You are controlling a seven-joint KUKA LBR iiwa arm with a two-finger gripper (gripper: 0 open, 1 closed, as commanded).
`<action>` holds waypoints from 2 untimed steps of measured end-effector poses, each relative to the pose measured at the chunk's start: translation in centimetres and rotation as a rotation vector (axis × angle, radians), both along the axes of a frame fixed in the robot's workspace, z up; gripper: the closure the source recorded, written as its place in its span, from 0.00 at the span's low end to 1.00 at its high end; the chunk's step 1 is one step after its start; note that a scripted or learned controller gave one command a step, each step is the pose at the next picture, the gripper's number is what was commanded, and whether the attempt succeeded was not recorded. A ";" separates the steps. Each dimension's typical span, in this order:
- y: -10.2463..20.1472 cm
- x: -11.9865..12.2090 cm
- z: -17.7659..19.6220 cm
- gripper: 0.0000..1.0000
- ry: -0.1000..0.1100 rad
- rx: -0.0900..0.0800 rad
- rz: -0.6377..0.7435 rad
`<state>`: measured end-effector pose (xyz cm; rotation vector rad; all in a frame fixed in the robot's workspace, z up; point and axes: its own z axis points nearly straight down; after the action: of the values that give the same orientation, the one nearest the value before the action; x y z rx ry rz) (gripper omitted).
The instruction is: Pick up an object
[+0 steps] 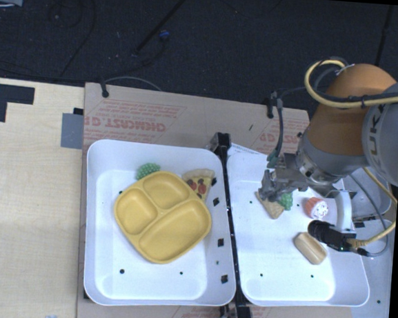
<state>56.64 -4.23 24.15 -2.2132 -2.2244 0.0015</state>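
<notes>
My gripper (pixel 275 193) is low in the right bin (pixel 278 279), near its upper left part. It stands right over a small tan wedge-shaped piece (pixel 273 210) and a small green piece (pixel 287 201), and seems to touch them. To the right of those lies a red and white piece (pixel 316 208). A tan bread-like roll (pixel 310 248) rests further toward the front right. The arm's orange band (pixel 345 105) and grey wrist hide the bin's upper right part.
The left bin (pixel 100 264) holds a yellow divided plate (pixel 163 216), a green broccoli piece (pixel 148 170) and a pizza slice (pixel 199 182) along its back. A black divider (pixel 227 219) separates the bins. Cables (pixel 344 238) hang by the right bin's right side.
</notes>
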 end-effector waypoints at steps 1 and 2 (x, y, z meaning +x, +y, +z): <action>4.3 -0.1 -0.9 1.00 0.001 0.000 -0.001; 10.4 0.0 -1.5 1.00 0.001 0.000 0.001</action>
<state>56.60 6.14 22.65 -2.2119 -2.2243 0.0032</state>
